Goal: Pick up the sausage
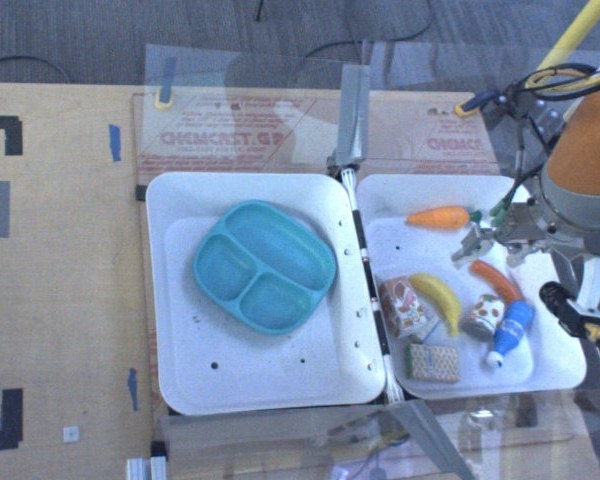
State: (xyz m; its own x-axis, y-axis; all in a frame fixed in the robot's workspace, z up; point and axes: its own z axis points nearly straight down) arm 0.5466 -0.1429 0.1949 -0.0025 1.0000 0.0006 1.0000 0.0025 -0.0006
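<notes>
The right bin (570, 368) holds the arm (580, 158), reaching in from the right. Its gripper (492, 240) hangs spread open and empty, it seems, just above the sausage (496, 280), whose long axis slants down to the right beneath it.

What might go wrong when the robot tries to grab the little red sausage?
1. The sausage lies very close to the cup and the blue bottle, so the gripper might bump or grab one of those instead.
2. The sausage lies slantwise and looks round and thin, so it might roll or slip away as the fingers close.
3. The carrot lies near the gripper and could get nudged.
</notes>
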